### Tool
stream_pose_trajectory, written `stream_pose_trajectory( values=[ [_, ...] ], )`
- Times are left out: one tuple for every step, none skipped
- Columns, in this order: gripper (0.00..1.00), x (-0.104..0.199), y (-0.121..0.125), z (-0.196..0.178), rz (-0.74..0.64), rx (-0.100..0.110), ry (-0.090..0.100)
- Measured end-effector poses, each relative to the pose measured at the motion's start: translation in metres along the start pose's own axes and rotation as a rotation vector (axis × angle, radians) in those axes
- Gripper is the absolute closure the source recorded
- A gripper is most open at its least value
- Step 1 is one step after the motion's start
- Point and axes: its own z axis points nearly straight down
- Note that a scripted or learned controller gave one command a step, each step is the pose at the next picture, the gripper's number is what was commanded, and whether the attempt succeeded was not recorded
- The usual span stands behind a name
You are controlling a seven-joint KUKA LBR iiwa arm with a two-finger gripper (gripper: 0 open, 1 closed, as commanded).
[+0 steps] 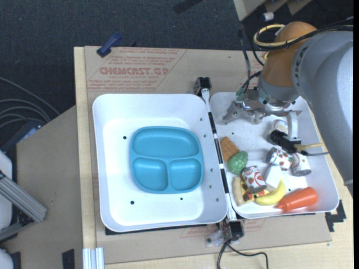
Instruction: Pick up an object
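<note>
The grey arm (331, 77), smooth and rounded, with a glossy orange band (283, 55) above its wrist, reached in from the right. Its metal claw (243, 114) hung over the far end of the right bin (328, 175). From this angle it could not be told whether the claw was apart or together, and nothing showed gripped in it.

The things to pick all lay in the right bin, a shallow white plastic tray with rounded corners, clustered toward its near half and apart from the claw. A tan cone (228, 148) with a ridged, waffle-like surface lay by the bin's left wall, and its lower end touched a knobbly green lump (237, 161). Nearer the front sat a red-and-white printed can (253, 178), a curved yellow banana (270, 196) and a smooth tapered orange carrot (297, 199) that touched the banana's tip. A second red-and-white piece (284, 159) and a plain white block (273, 175) lay toward the middle.

The left bin (106, 150), of the same white plastic, held a matte blue plate (166, 158) with soft corners, split into three compartments. Both bins rested on a table (90, 83) covered with brown board printed in red letters. A small blue object (108, 45) sat at the table's far left edge.
</note>
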Motion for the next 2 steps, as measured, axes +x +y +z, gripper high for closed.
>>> stream_pose_trajectory(
  values=[
    [0.0, 0.002, -0.06, 0.0, 0.001, 0.003, 0.0],
    [0.0, 0.002, 0.008, 0.0, 0.0, -0.001, 0.0]
  ],
)
